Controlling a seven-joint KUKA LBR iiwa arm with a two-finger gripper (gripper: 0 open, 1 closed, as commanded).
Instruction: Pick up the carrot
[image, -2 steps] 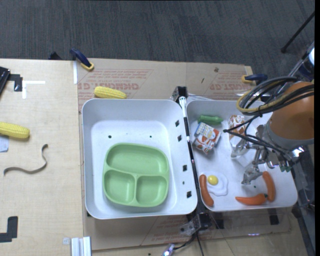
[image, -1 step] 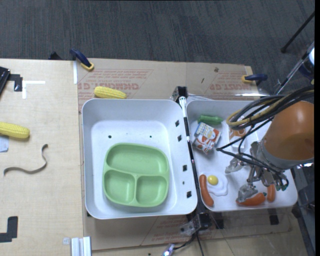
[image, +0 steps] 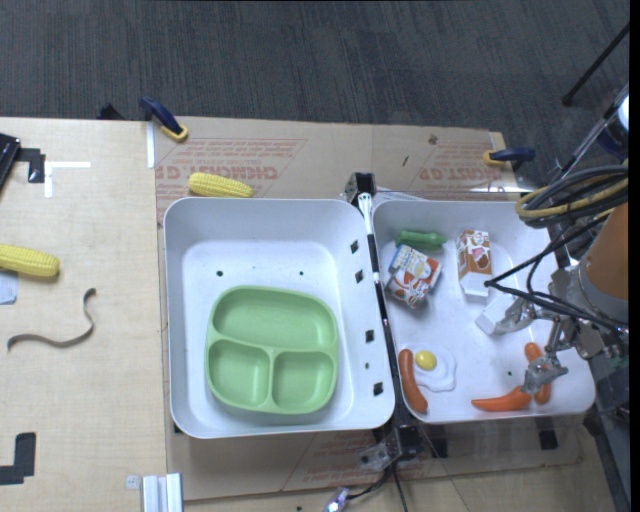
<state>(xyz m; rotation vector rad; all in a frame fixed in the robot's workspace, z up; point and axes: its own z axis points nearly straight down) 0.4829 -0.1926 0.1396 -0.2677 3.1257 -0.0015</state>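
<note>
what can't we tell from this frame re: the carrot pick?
- Hand, camera view: whether it is open or shut; cables cross it and it is small in frame.
- Carrot: contact with the hand; the hand's tip overlaps its right end, so touching or just above cannot be told.
- Small orange piece beside the hand: too small to identify.
- Arm: cut off by the right edge.
- Packet labels: print too small to read.

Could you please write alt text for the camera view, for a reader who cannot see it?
The robot's hand hovers over the right bin, just above an orange carrot lying near its front wall. The left bin holds a green divided plate.
</note>
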